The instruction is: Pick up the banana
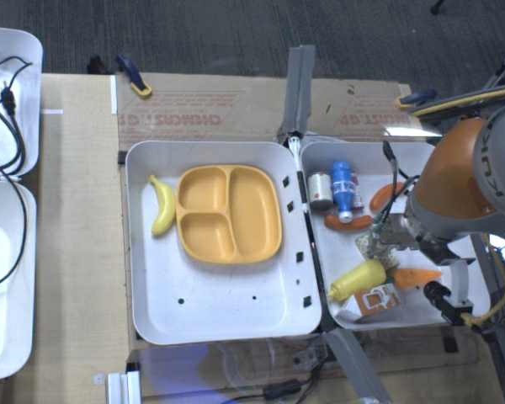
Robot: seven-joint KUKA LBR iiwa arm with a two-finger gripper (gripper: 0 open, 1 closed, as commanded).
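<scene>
The yellow banana lies in the left bin, along its left wall and just left of a yellow divided plate. It curves top to bottom and nothing touches it. My gripper hangs over the middle of the right bin, far to the right of the banana, among the clutter there. The grey wrist and orange band cover part of that bin. Nothing shows as held.
The right bin holds a silver can, a blue bottle, a sausage, a yellow squeeze bottle, a carrot and an orange packet. A raised divider separates the bins.
</scene>
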